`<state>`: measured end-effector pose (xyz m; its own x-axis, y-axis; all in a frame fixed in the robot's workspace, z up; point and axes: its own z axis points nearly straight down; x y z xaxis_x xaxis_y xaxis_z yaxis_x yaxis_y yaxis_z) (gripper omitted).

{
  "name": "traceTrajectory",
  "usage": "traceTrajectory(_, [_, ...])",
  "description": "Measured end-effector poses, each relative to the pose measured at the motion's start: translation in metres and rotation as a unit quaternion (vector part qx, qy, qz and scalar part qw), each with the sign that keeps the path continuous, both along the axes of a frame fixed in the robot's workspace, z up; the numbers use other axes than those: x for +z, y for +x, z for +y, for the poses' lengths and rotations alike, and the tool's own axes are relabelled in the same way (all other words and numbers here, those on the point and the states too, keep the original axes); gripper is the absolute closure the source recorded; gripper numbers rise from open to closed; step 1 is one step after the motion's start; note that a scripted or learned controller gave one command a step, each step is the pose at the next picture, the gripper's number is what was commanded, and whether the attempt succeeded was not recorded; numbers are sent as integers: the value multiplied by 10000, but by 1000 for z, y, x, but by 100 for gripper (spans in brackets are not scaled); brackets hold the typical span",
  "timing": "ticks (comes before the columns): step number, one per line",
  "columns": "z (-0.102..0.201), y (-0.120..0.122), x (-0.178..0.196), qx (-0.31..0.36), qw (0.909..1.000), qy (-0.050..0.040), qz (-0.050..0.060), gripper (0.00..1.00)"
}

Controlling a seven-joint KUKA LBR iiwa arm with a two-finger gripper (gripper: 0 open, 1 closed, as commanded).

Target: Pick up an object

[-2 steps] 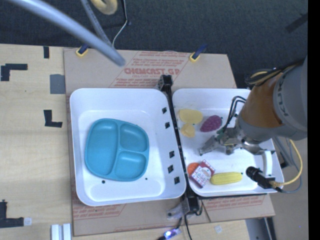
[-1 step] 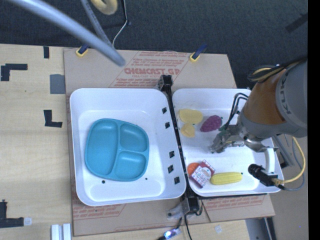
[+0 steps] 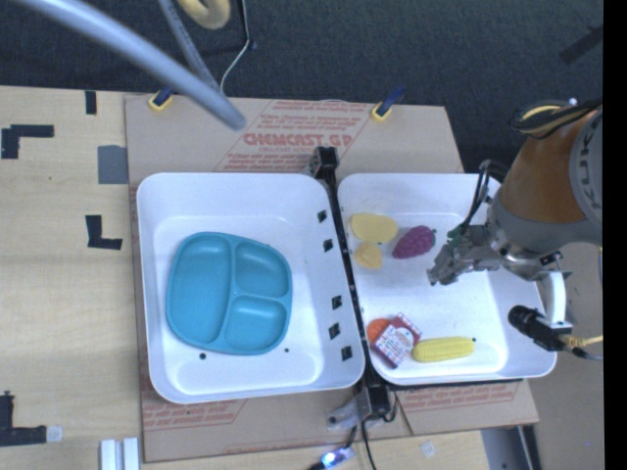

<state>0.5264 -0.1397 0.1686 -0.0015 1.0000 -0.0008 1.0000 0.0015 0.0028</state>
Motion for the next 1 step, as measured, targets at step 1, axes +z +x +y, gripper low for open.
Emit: traceTrajectory(1, [-7,-1,61,-1,10000,-5,-10,100])
